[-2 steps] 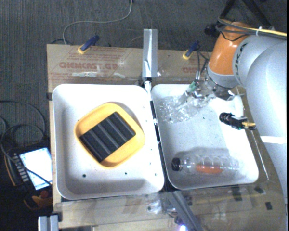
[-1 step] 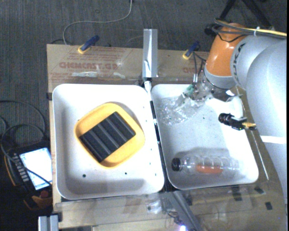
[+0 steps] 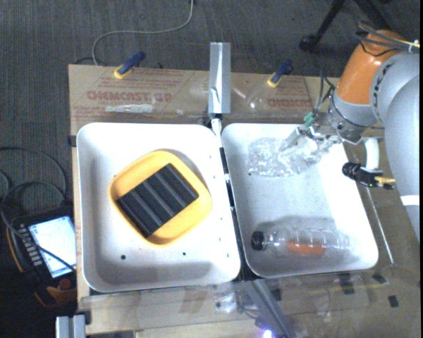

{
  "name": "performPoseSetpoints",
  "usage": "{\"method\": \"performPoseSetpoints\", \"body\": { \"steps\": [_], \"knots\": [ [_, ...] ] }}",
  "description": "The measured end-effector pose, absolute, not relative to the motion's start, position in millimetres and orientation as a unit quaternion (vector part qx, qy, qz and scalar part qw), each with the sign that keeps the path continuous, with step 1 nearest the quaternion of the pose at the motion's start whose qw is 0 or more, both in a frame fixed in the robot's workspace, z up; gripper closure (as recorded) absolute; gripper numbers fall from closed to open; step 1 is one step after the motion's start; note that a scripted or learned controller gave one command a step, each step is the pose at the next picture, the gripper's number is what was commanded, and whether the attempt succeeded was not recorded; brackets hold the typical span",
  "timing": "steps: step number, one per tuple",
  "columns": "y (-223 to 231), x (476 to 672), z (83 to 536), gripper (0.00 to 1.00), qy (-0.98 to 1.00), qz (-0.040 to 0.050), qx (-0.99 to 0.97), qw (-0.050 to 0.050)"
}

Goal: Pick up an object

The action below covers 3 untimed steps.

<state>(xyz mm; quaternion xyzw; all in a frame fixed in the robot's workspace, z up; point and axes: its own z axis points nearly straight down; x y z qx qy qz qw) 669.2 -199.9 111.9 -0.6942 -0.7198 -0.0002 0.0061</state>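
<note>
While the gripper (image 3: 311, 129) hung over the right bin's (image 3: 352, 210) far corner at the crumpled plastic wrap (image 3: 278, 157), I couldn't tell the finger state. Nothing visibly lifted; bottle (image 3: 299, 240) lay near the front.

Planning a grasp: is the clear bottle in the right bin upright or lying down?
Lying down: the bottle rests on its side along the right bin's front wall, black cap pointing left.

Dark ribbed carpet (image 3: 70, 20) surrounds the counter (image 3: 148, 97); a white cable (image 3: 155, 30) loops across it, chair legs (image 3: 338, 9) upper right.
</note>
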Motion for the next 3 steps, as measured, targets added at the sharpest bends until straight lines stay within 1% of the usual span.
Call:
{"method": "performPoseSetpoints", "body": {
  "steps": [1,2,3],
  "knots": [
    [-202.4,670.2,122.9,1.0,-0.721,0.0013,-0.693,0.001],
    [-137.7,668.0,164.8,1.0,-0.709,0.0008,-0.706,0.0],
    [-137.7,668.1,164.6,0.0,-0.709,0.0007,-0.706,0.0]
  ]
}}
